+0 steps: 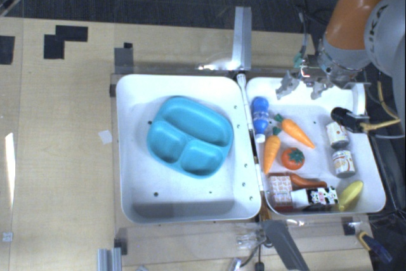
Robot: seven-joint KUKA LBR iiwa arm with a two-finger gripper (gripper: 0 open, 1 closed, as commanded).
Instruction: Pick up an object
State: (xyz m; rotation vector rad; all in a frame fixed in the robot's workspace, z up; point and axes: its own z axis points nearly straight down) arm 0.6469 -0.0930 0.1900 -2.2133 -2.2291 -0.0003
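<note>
**Camera view: pincer spread wide over the right bin's far edge, nothing in it**

Camera view shows the pincer [303,82] hanging above the far edge of the right bin [368,200], its two fingers splayed wide apart with only white bin floor between them.

Nearest to it, by the bin's far-left corner against the divider, lies a blue bottle [259,112]. Two carrots [298,132] sit just beyond, one angled toward the middle, the other [271,152] running toward the near edge, with a tomato [293,158] just beside them. Along the right edge stand two small cans [337,134] [343,163]. At the near edge lie a boxed snack [280,189], a dark bottle [311,193] and a banana [351,193]. The left bin [130,200] carries a blue divided plate [189,136].

Any of these could serve as the pick. The risk is crowding: the carrots, tomato and blue bottle lie close together, so a descent there could land a finger on a neighbour and nudge both away. The rounded cans and tomato would probably slip from an off-centre pinch.
</note>
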